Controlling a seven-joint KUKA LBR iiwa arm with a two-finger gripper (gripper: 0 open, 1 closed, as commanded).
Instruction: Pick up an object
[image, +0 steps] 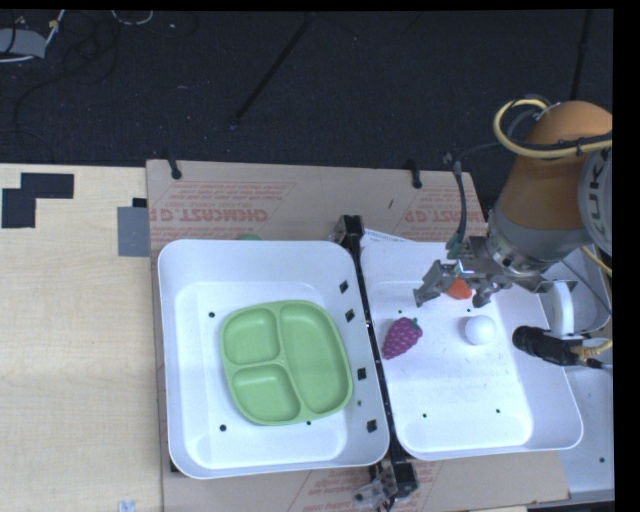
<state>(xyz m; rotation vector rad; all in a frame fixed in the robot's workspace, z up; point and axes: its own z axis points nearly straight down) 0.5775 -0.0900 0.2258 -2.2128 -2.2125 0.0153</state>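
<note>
Fingers (432, 283) of the gripper (458, 289) are pinching an orange object (459, 290), hovering just beside the white ball (480, 329) in the right bin (455, 435).

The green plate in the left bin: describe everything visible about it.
The green plate is a pale green, plastic-looking tray with rounded corners and three compartments, two toward the far side and one wider one nearer the camera. It lies flat, face up, turned slightly askew, near the middle of the left bin. Its compartments hold nothing, and only the bin floor touches it.
</note>
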